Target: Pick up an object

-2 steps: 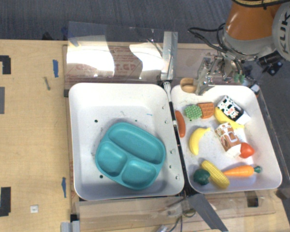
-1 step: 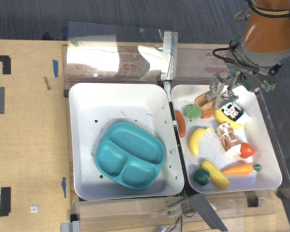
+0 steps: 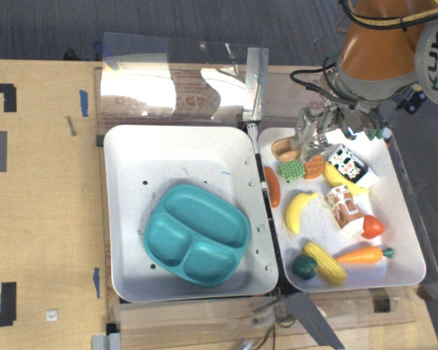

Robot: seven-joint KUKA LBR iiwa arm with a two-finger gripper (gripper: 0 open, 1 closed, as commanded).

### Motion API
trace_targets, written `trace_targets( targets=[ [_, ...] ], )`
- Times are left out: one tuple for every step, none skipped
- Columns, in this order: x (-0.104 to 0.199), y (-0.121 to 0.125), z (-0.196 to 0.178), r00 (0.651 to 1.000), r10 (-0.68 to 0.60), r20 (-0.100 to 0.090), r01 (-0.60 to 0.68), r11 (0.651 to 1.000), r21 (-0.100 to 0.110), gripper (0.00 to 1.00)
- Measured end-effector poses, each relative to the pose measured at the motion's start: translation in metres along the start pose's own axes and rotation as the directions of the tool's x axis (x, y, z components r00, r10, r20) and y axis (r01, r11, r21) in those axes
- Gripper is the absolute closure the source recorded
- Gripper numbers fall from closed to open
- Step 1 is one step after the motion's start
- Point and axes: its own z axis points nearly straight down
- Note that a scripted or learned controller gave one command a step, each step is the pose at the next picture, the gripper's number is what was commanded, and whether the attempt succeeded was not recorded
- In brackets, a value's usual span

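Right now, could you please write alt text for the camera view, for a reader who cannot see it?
A grey and orange arm lowers its claw into the right bin, which holds toy food including a banana, corn and carrot. The left bin holds a teal divided tray.

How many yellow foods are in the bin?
2 clearly: a banana mid-bin in the right bin, and a corn cob near its front edge. Something yellowish beneath the black-and-white box is partly hidden.
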Motion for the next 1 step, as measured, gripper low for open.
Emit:
trace_targets(
  targets=[
    [-0.0024,0.0002,-0.0130,1.000,0.000,0.011,0.000,1.000,0.003,1.00]
  ],
)
